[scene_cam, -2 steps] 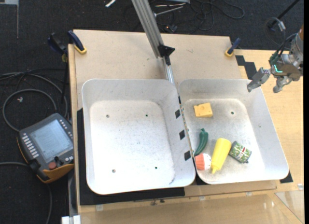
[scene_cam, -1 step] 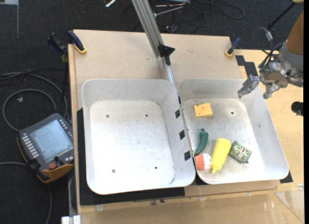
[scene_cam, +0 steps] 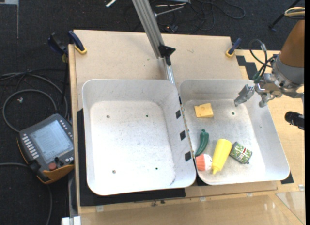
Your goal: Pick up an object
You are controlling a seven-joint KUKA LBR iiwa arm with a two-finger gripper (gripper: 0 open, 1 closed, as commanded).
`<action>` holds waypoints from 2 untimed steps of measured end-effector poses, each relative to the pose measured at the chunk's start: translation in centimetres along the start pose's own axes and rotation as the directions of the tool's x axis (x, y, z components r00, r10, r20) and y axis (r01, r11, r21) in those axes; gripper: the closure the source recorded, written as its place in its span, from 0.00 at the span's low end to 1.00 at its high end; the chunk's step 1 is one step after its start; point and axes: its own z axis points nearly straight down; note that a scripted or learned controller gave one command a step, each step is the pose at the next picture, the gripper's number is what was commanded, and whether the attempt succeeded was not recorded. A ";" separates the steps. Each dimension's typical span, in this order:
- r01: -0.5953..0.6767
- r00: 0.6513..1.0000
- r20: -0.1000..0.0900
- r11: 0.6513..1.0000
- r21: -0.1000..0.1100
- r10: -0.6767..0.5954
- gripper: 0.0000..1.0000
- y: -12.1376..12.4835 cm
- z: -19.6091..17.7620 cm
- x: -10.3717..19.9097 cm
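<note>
The gripper (scene_cam: 253,96) hangs over the right bin's (scene_cam: 271,136) far right side, its two fingers spread apart with nothing between them. Most of the arm (scene_cam: 293,59) is cut off by the frame edge. In that bin lie a yellow block (scene_cam: 204,110), a green pepper (scene_cam: 201,141), a yellow bottle (scene_cam: 220,155), a small green packet (scene_cam: 241,153) and a red-and-white piece (scene_cam: 204,161) too small to identify

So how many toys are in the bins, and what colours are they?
Yellow: 2, the yellow block and the yellow bottle
Green: 2, the green pepper and the green packet
Red and white: 1, the small toy
Total: 5, all in the right bin
</note>
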 end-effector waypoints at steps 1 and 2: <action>0.000 1.000 0.000 1.000 0.000 0.000 0.00 -0.8 4.7 0.0; 0.001 1.000 0.002 1.000 -0.008 -0.001 1.00 -0.6 3.4 0.0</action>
